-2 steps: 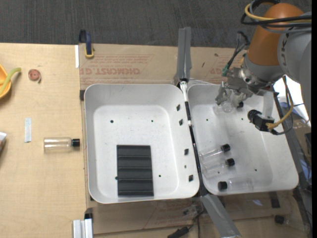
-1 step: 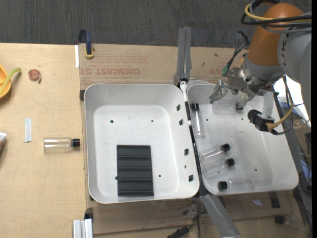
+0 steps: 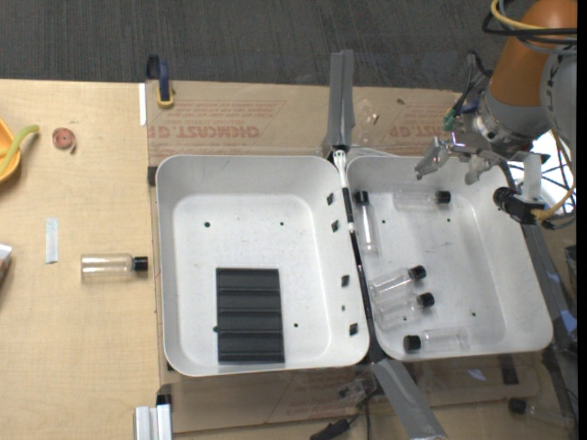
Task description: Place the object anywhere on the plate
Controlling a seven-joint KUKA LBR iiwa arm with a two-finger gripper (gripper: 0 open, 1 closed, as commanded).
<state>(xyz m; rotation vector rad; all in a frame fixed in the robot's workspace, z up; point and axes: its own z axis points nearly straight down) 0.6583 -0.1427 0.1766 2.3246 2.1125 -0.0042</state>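
Gripper point(image 3: 454, 161) hovers empty, fingers spread, over right bin's point(image 3: 523, 324) far edge; should drop squarely onto nearest clear vial point(image 3: 423, 198), then carry to black plate point(image 3: 249, 316).

We see a light wooden table point(image 3: 73, 337) carrying two shallow white plastic bins point(image 3: 174, 273), a brown cardboard sheet point(image 3: 238, 122) and a clear black-capped vial point(image 3: 112, 265)

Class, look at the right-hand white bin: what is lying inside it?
Inside the right bin lie several clear vials with black caps, one along the left wall. Being transparent, they blur together, so an exact count is uncertain. The tool hangs over its far edge.
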